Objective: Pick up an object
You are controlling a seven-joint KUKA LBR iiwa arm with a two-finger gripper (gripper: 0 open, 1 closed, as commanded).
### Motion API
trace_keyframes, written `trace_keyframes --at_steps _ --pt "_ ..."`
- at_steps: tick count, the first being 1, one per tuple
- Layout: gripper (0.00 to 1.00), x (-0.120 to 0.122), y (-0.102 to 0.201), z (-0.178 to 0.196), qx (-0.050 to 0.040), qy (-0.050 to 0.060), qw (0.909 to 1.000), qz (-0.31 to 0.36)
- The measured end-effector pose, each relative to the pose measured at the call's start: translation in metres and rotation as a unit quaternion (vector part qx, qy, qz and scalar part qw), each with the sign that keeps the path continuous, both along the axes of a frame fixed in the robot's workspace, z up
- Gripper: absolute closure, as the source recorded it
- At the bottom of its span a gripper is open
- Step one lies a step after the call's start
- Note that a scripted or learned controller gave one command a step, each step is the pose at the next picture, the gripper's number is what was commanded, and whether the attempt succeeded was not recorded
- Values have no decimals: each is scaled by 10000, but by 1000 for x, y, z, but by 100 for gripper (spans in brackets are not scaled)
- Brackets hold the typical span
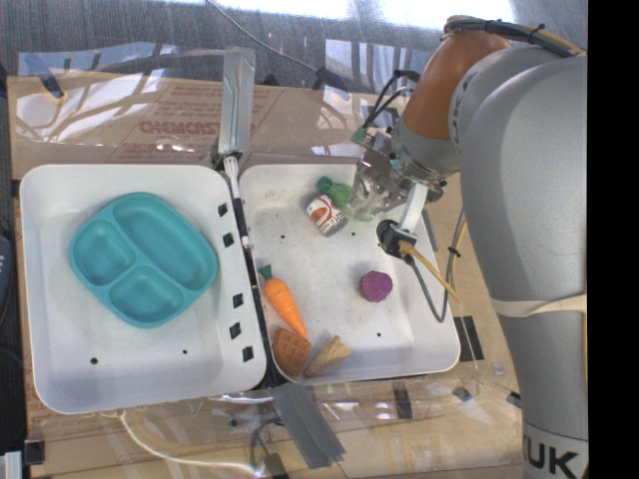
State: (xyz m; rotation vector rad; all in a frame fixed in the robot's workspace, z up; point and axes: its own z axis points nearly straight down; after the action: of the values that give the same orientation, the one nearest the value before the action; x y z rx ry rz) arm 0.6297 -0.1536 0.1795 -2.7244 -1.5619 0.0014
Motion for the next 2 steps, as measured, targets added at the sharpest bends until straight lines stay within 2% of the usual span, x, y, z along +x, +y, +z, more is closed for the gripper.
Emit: trace_keyframes --at_steps 1,2 --pt "100 -29 -36 16 9 24 9811 1933" --pt "100 -31 -30 9 15 32 9959 907"
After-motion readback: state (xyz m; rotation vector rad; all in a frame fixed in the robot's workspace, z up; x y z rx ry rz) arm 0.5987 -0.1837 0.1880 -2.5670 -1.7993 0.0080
